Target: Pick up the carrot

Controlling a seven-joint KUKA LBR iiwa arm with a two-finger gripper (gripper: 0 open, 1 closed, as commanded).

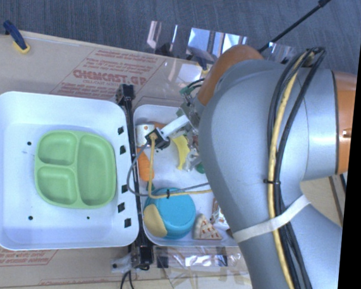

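Where bins meet lies a tapered carrot [144, 166].

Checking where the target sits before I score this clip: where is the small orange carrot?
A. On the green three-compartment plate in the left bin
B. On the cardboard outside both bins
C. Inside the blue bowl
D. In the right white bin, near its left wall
D: the small orange carrot lies on the floor of the right white bin, close to its left wall, above the blue bowl; the green three-compartment plate sits in the left bin.
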